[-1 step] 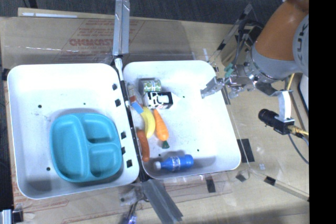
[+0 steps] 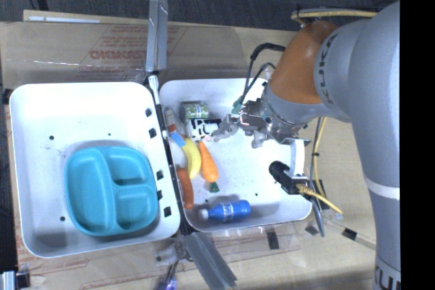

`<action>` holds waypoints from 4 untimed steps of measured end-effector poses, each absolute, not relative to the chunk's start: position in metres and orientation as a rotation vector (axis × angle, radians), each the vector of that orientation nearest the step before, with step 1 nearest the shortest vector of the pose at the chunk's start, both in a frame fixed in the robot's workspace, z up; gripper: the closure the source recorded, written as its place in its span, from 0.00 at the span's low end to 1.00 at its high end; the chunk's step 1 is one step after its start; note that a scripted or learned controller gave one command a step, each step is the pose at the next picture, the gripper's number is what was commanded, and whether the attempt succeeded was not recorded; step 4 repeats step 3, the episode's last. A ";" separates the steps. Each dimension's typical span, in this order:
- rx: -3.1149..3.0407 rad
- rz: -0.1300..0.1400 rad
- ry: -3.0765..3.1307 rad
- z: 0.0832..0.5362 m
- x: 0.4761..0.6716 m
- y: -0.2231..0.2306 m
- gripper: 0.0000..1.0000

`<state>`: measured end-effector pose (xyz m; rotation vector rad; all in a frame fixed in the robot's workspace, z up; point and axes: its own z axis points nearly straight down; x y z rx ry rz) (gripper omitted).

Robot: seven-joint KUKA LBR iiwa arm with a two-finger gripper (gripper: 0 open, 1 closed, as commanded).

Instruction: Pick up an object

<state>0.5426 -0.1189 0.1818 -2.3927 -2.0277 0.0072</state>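
The tool (image 2: pixel 219 131) hangs low in the right bin (image 2: pixel 272 88) — beside a banana (image 2: pixel 192 158) and carrot (image 2: pixel 209 166) — its open-or-closed state can't be told.

Count of things in the two bins

One blue tray (image 2: pixel 109 190), one banana (image 2: pixel 192 158), two carrots (image 2: pixel 209 165), one blue bottle (image 2: pixel 226 210), one green can (image 2: pixel 194 110).

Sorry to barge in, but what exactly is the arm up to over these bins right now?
The KUKA arm reaches from the right over the right bin, its gripper low near a small can. A banana, two carrots and a blue bottle lie untouched. The left bin holds a blue divided tray.
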 end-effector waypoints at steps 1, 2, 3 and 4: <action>-2.377 0.006 -2.046 0.090 0.521 -0.090 0.00; -2.372 0.010 -2.049 0.099 0.521 -0.090 1.00; -2.038 0.001 -2.390 0.206 0.544 -0.118 1.00; -2.038 0.001 -2.390 0.206 0.544 -0.118 1.00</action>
